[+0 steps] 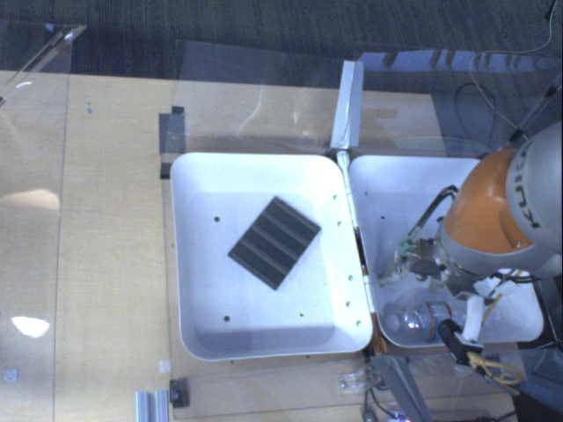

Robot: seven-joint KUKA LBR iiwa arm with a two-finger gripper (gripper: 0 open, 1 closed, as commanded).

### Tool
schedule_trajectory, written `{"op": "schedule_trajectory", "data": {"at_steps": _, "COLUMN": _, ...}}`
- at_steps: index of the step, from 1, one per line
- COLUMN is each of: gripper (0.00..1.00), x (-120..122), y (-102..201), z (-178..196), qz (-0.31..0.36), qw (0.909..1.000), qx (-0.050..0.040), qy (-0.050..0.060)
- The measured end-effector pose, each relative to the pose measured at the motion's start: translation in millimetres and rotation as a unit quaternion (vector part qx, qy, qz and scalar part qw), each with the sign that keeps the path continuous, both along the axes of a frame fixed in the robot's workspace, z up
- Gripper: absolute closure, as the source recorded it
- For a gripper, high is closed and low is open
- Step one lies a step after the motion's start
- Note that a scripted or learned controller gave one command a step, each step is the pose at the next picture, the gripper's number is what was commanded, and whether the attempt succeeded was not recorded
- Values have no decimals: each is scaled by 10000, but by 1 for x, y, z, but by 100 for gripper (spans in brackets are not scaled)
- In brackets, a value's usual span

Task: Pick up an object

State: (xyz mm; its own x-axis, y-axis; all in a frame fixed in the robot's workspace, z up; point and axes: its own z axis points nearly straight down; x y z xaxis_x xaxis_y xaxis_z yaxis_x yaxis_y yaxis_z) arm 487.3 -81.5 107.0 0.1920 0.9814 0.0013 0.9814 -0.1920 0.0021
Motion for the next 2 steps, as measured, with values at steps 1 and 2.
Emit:
{"op": "schedule_trajectory", "data": {"at_steps": 1, "gripper": 100, "x": 2, "y": 1, "z": 11, "qz": 2, "qw": 10000, "qx": 3, "qy": -25}}
{"op": "schedule_trajectory", "data": {"at_steps": 2, "gripper": 0, "x": 2, "y": 1, "z": 11, "qz": 4, "qw": 10000, "qx": 3, "qy": -24}}
